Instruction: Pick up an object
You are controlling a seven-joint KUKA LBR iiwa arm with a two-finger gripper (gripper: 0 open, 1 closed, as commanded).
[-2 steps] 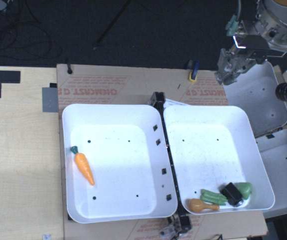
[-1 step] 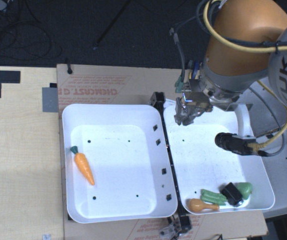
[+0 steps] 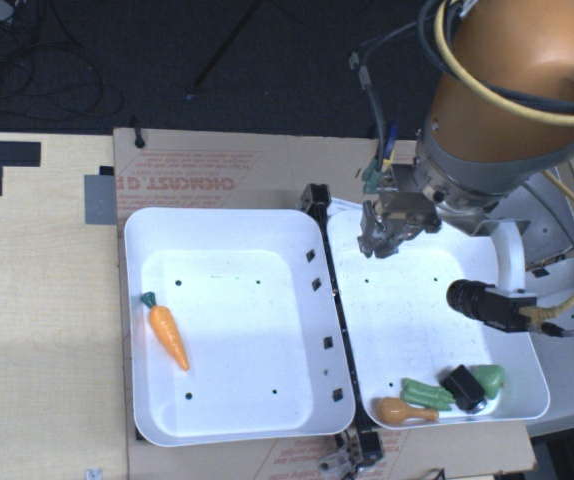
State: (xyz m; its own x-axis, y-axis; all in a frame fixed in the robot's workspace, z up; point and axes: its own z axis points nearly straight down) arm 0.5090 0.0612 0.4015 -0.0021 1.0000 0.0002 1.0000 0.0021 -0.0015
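An orange toy carrot with a green top lies at the left side of the left bin. In the right bin, near its front edge, rest a yellow-orange pear-shaped toy, a green vegetable toy, a black block and a green piece. My gripper hangs over the back left part of the right bin, far from those toys. I see nothing between its fingers.
A black divider rail with clips runs between the two bins. Both bins rest on a brown cardboard sheet. A black cylindrical part juts in over the right bin's right side. Cables hang behind the arm.
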